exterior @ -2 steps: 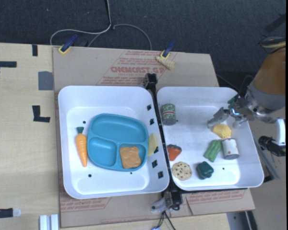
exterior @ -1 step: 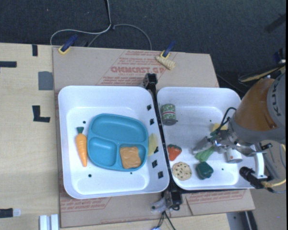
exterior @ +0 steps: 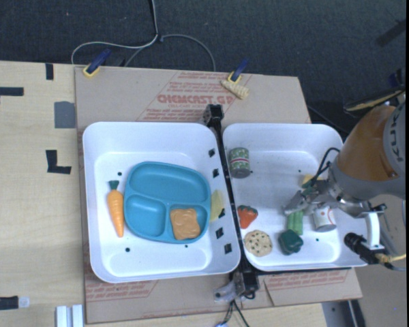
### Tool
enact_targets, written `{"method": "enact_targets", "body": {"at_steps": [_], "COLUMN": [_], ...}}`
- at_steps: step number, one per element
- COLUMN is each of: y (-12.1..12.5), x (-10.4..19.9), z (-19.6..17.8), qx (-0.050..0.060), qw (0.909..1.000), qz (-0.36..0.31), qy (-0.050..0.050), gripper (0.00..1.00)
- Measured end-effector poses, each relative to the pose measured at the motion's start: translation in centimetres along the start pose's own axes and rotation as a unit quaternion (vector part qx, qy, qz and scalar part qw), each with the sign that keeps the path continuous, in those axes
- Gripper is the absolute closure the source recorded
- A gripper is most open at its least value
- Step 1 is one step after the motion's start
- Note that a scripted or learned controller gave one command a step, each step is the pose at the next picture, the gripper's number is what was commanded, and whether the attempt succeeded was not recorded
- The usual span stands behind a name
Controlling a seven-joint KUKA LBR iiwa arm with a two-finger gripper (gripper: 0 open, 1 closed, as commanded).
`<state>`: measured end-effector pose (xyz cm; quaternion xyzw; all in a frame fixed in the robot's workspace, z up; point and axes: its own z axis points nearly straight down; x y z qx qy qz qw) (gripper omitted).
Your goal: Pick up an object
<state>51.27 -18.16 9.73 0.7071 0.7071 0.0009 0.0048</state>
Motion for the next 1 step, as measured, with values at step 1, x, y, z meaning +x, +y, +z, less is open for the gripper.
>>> {"method": "enact_targets", "body": {"at_steps": [1], "y": [-0.22], "x": [6.39], "z": [-11.34], "qx": [-0.001], "qw": [1.0000], "qz": [-0.004], "qy": [0.003], "gripper": [1.00]}}
